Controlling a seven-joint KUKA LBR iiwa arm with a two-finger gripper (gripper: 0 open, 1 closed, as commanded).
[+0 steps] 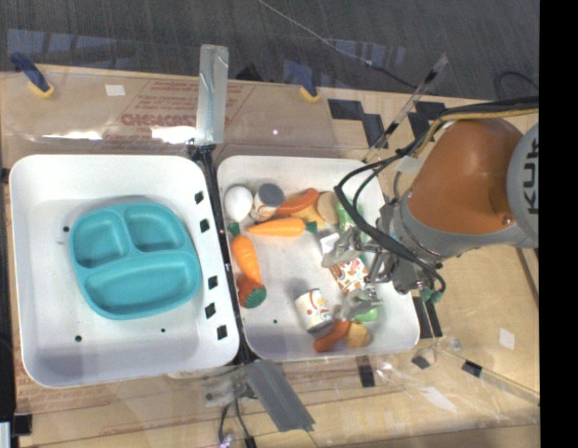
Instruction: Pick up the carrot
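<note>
left bin [27, 250] holds a teal divided plate [134, 258]. right bin [289, 339]: one carrot [246, 264] along its left wall, a second carrot [279, 228] near the top among mixed toy food. gripper [356, 283] low over the clutter at right; its state cannot be told.

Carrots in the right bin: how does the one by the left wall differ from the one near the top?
The wall carrot lies roughly along the bin's left wall, running top to bottom; the top carrot lies crosswise, left to right. The wall carrot looks thicker and shows a green end at the bottom; the top carrot looks slimmer, with no green visible. Both are orange, lie in the right bin, and neither is in the pincer.
</note>
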